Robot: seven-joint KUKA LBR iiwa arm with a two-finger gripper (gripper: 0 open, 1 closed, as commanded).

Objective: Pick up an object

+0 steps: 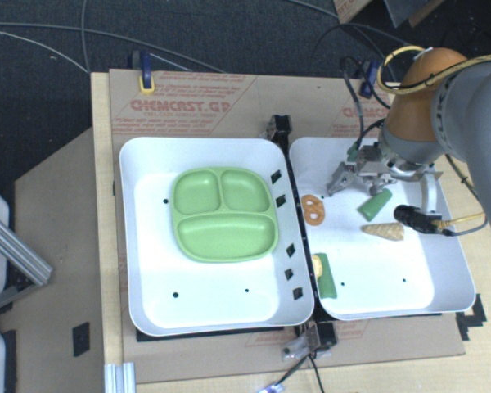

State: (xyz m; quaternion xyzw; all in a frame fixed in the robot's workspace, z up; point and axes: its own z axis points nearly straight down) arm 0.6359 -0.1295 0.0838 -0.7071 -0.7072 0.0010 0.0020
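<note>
One arm in from right, wrist bent down over right bin. Gripper fingers spread open, nothing between them. Green block just below gripper; pretzel, cone nearby. Green tray in left bin.

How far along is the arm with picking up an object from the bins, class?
Done: the arm has reached over the right bin, and its gripper sits low at the far side. In hand: nothing visibly lifted; a green block lies just beside the gripper. Left: grasping and raising one item. The pretzel, cone and green-yellow piece lie untouched.
</note>
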